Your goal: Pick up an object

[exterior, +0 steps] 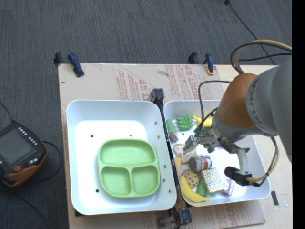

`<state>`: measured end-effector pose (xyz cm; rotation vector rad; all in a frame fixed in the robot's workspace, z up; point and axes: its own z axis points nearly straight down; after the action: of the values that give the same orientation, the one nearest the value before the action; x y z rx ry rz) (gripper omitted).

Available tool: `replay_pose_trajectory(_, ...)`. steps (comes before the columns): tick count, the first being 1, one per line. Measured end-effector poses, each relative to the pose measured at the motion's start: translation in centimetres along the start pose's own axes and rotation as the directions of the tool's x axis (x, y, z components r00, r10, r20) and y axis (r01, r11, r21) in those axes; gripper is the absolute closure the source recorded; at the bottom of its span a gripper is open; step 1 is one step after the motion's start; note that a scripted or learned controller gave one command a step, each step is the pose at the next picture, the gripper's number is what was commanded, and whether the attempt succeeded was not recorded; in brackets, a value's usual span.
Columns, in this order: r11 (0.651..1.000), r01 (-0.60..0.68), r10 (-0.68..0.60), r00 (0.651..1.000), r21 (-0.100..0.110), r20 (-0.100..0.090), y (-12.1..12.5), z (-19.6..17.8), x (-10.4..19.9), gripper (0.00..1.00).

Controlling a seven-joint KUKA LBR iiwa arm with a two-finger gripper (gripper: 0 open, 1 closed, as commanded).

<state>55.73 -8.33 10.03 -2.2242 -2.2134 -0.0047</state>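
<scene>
The gripper [196, 143] hangs low in the right bin [261, 168], its fingers spread apart and gripping nothing, while the small can [200, 164] lies on its side just below them toward the bin's front, long axis running left to right.

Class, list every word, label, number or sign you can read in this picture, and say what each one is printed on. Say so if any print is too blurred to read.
Red print on the board behind the bins: upside down and blurred, not readable.
Label on the can: too small to read.
Screen and buttons of the pendant on the floor: too small to read.
No other text is legible.
</scene>
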Motion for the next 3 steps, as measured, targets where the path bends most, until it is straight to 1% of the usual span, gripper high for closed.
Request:
replay_pose_trajectory(1,1.0,-0.001,0.001,1.0,0.002,-0.001,0.0,-1.0,0.0,1.0)
replay_pose_trajectory(2,1.0,0.005,-0.005,1.0,0.004,0.004,3.0,1.3,-7.5,1.0)
replay_pose_trajectory(3,1.0,0.006,-0.006,1.0,0.004,0.001,3.0,1.3,-7.4,0.0)
